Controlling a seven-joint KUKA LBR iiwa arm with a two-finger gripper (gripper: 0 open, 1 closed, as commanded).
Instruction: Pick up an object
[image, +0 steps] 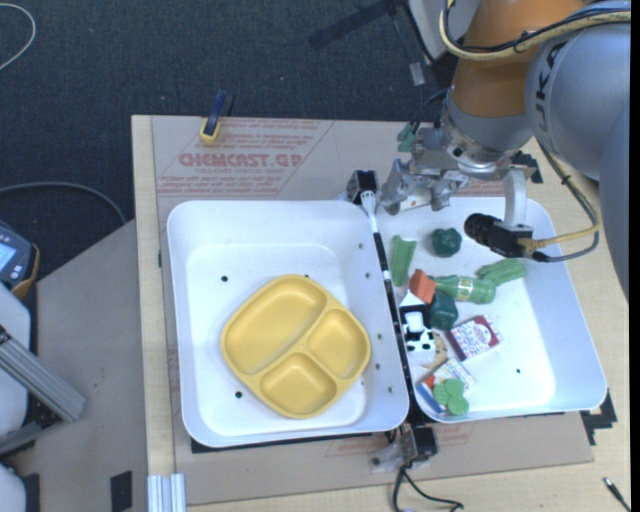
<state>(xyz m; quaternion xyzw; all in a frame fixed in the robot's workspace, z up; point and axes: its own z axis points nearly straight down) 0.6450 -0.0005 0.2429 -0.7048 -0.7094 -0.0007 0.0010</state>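
Observation:
My gripper (414, 197) hangs over the far left corner of the right bin (560, 330). Its fingers look open, with nothing between them. Below and just in front of it lie a flat green piece (402, 258) and a dark green round lump (446, 240). Further toward the front are a green bottle (472, 289), a pale green piece (501, 270), a red block (422, 286), a dark teal lump (441, 312) and a red-and-white packet (474, 336). The grey arm with its orange band (500, 60) comes in from the upper right.
The left bin (200, 260) holds a yellow divided tray (295, 345). A black-and-white piece (418, 332) and a green item (452, 398) lie in the right bin's near left corner. A black cylinder with a cable (492, 232) hangs beside the gripper. A yellow-and-blue clip (212, 122) sits on the cardboard.

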